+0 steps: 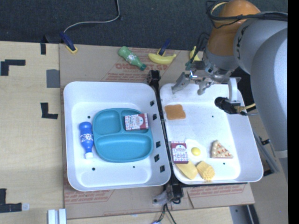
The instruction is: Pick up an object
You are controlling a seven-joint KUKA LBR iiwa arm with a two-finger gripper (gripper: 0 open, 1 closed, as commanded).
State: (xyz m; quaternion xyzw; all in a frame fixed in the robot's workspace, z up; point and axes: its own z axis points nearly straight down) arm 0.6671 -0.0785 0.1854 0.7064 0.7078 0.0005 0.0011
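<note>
One toast slice (174, 111) lies closest under the gripper (190, 86), in the upper part of the right bin (243, 125).
Fingers are spread apart and hold nothing, poised at the bin's upper rim. Best to descend straight, straddle the toast's narrow sides and close low; the fried egg (194, 149), pizza slice (221, 150) and corn (206, 170) sit lower in the frame, well apart.

Surface (28, 139) with cardboard sheet (93, 69) under the bins; beyond them lie a green bottle (131, 58) and a banana (161, 58); black cable (100, 20) above
</note>
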